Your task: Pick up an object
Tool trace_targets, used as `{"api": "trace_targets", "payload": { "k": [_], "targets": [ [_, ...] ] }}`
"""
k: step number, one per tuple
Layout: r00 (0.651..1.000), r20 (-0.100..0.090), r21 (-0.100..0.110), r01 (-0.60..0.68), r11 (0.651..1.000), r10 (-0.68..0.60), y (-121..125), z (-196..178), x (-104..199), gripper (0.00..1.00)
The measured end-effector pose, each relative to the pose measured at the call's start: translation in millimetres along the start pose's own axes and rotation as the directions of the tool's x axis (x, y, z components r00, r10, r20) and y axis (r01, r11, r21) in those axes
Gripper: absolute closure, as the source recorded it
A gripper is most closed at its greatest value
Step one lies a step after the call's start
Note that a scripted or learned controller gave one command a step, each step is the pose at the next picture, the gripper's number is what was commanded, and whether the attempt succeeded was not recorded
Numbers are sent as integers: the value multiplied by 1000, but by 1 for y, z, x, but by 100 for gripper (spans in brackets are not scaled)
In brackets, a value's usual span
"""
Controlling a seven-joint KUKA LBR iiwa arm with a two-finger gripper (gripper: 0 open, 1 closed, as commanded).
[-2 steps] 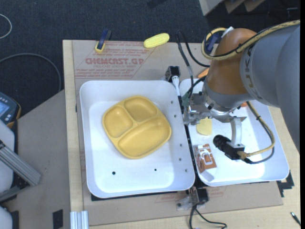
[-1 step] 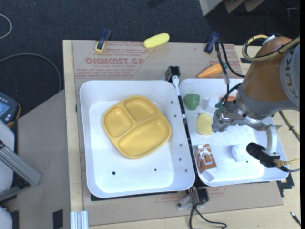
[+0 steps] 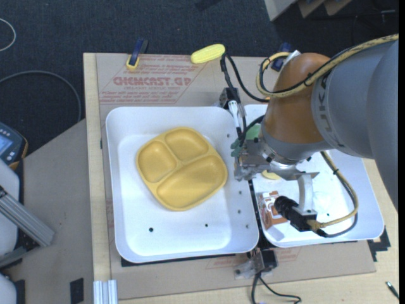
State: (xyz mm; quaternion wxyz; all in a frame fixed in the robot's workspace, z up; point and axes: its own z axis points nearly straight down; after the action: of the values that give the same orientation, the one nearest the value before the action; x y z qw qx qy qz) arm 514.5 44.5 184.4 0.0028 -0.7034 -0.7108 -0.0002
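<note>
Arm [image 3: 316, 106] hangs over the right bin [image 3: 354, 227], gripper grip can't be told; yellow plate [image 3: 182, 168] sits in the left bin [image 3: 126, 233], so it may grab nothing.

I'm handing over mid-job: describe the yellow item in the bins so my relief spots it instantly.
Look at the left white bin, away from the arm. In its middle lies the yellow plate, a rounded tray split into three compartments. It is the one large colored item on that bin's white floor.
</note>
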Motion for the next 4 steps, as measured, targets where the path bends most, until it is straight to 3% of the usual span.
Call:
{"api": "trace_targets", "payload": {
  "k": [1, 2, 3, 4],
  "targets": [
    [1000, 2, -19, -6, 1000, 6, -7, -125, 7, 100],
    [1000, 3, -21, -12, 1000, 12, -36, -250, -30, 100],
    [1000, 4, 4, -2, 1000, 2, -36, -184, 51, 100],
    [1000, 5, -6, -8, 1000, 8, -35, -198, 47, 100]
  ]
}}
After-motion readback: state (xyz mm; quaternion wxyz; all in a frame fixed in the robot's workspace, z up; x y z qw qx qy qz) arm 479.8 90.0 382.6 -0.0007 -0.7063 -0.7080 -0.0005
